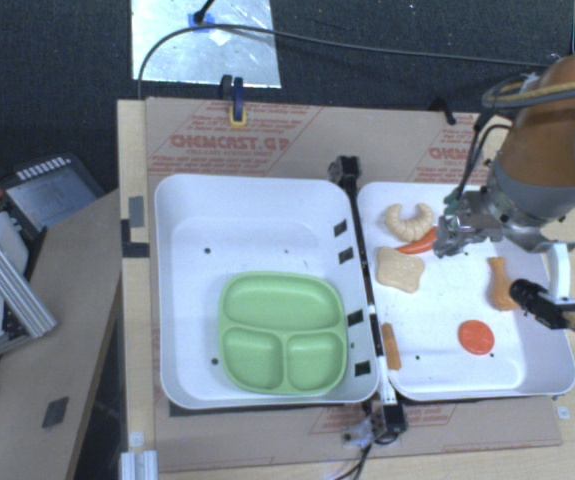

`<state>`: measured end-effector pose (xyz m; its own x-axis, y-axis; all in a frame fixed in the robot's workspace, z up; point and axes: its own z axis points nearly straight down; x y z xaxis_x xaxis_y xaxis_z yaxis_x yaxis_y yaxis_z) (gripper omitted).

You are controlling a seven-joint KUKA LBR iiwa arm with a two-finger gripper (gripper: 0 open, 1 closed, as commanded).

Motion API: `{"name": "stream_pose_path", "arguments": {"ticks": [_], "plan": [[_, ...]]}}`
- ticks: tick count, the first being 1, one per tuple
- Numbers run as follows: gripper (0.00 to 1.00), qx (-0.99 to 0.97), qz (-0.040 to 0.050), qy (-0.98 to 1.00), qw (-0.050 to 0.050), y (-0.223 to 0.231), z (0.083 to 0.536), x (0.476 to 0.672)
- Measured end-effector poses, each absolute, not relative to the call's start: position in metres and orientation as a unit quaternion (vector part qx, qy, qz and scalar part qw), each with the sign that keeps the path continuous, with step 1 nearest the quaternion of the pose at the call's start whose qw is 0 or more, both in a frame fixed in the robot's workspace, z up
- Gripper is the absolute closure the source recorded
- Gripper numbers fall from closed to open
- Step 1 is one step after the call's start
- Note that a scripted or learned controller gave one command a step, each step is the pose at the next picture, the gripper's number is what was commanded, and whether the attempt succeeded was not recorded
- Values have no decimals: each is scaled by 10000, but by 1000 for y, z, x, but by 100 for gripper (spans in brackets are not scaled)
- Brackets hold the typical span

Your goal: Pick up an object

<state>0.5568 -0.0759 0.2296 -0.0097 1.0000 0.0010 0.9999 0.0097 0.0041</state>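
Red pepper (419,244) beside end effector (451,238)

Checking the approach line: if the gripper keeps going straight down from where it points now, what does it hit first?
Probably the red strip by the gripper; depth unclear from above, so it may meet the right bin floor.

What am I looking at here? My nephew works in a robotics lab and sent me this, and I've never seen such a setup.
This is one picture from a camera fixed above a bench, looking down at a slant. The grey and orange shape at the right is a robot arm; its gripper hangs low over the right white bin. That bin holds small toy foods: a pale curved piece, a red strip right by the gripper, a beige slab, an orange round and an orange stick. The left white bin holds a green divided plate. I cannot tell whether anything is gripped.
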Motion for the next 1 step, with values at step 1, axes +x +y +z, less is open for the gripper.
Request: {"name": "stream_pose_path", "arguments": {"ticks": [1], "plan": [[100, 7035, 21, 7107, 7, -22, 239, 574]]}}
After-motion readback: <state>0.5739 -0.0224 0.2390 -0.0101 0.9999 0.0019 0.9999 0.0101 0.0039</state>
